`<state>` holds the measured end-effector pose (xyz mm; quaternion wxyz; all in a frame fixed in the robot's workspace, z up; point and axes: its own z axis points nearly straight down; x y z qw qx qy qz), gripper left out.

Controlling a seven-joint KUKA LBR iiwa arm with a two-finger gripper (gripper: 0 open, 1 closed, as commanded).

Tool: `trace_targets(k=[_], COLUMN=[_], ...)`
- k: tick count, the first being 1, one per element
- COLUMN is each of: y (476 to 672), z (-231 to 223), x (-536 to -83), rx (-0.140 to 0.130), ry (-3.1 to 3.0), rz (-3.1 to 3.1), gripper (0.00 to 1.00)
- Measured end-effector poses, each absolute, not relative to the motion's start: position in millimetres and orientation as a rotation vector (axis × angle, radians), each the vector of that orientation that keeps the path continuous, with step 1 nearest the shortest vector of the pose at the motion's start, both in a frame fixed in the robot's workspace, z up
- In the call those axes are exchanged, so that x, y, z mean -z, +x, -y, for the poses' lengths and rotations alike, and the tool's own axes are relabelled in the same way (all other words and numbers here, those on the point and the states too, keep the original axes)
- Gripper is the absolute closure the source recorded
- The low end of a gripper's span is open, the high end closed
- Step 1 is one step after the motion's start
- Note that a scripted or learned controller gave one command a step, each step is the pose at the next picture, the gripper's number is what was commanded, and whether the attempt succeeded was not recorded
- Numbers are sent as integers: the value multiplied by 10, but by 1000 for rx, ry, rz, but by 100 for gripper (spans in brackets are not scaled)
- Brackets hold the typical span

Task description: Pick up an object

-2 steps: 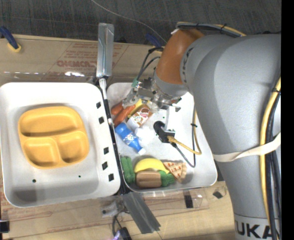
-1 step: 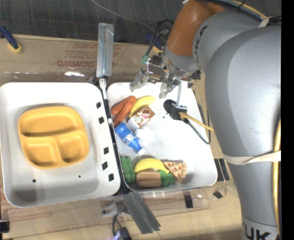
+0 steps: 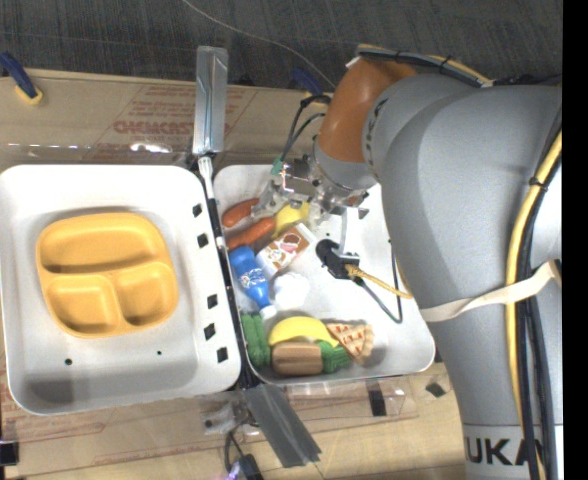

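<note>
My gripper (image 3: pixel 292 196) hangs low over the back of the right bin (image 3: pixel 406 340), right above a yellow banana-like piece (image 3: pixel 291 216) and a red-brown hot dog (image 3: pixel 244 222). Its fingers are tangled among the toys and the arm's wrist covers part of them. A small box with a red label (image 3: pixel 284 251) and a blue bottle (image 3: pixel 248 276) lie just in front of it. At the bin's front lie a yellow lemon-like piece (image 3: pixel 296 329), a brown bread piece (image 3: pixel 295 358), a waffle slice (image 3: pixel 351 340) and a green item (image 3: pixel 258 342).
The left bin (image 3: pixel 34 368) holds a yellow divided tray (image 3: pixel 106 272). A metal divider bar (image 3: pixel 210 98) runs between the bins at the back. The arm's large grey body (image 3: pixel 474 198) covers the right bin's right side. A black cable (image 3: pixel 339 258) dangles into the bin.
</note>
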<state>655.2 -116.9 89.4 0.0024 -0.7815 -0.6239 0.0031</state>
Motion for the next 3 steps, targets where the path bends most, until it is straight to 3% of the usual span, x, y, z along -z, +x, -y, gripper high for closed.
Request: trace_targets(k=[1,2,3], y=[6563,6585,6456], z=[1159,1494,624], x=[-998,-1716,-2042], rx=[-8,5,2], ry=[-2447,-2399,-2423], rz=[1965,2036,1999], gripper=[100,100,100])
